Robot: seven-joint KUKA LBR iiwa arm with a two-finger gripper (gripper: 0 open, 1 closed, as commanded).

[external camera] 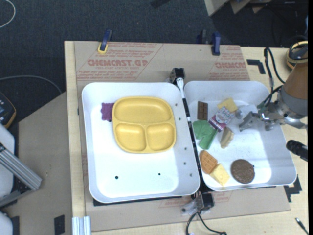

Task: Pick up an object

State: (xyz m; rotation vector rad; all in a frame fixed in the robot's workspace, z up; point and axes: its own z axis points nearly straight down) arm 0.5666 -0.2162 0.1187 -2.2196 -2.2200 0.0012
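Grey pincer (246,122) hovers over the right bin (279,153), seemingly spread, pinching nothing.

In the right bin (279,146) small objects are seen: a brown round cookie (242,171), a green piece (204,133), a dark chocolate bar (202,110) and a waffle (208,161). All are lying flat, near the bin's left side.

A robotics lab: a paper-covered worktop (161,58) held by clamps (103,42), two white bins (98,146) of toy food, loose cables (10,13) on dark carpet (49,28), aluminium framing (19,168).
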